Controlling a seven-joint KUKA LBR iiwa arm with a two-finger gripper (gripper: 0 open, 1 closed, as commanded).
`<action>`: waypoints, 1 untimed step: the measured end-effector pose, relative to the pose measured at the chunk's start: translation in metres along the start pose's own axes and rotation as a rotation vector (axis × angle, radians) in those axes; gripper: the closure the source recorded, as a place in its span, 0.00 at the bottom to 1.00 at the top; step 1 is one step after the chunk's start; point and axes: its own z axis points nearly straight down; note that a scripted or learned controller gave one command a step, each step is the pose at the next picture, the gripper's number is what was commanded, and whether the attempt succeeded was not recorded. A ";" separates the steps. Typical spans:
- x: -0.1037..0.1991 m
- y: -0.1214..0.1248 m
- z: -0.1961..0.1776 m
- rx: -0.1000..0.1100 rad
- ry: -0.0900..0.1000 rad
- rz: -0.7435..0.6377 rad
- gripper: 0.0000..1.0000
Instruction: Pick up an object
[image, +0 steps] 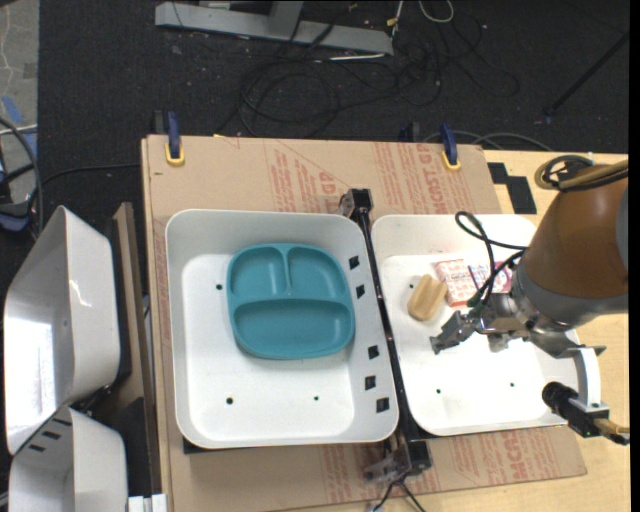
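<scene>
A tan, rounded block (425, 298) lies in the right bin (470, 405), near its left wall. Just to its right sits a small pink and white packet (455, 279). My gripper (449, 334) hangs low over the right bin, just below and to the right of the tan block and apart from it. Nothing shows in its grasp. The arm's orange band and grey wrist (580, 260) cover the right part of this bin.
The left bin (200, 400) holds a teal divided plate (291, 301) in its middle. A black divider with clips (378, 330) runs between the bins. Black cables (478, 235) loop from the wrist over the right bin's far side. Cardboard underlies both bins.
</scene>
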 end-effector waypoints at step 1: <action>-0.006 0.001 0.061 0.001 0.000 0.003 0.00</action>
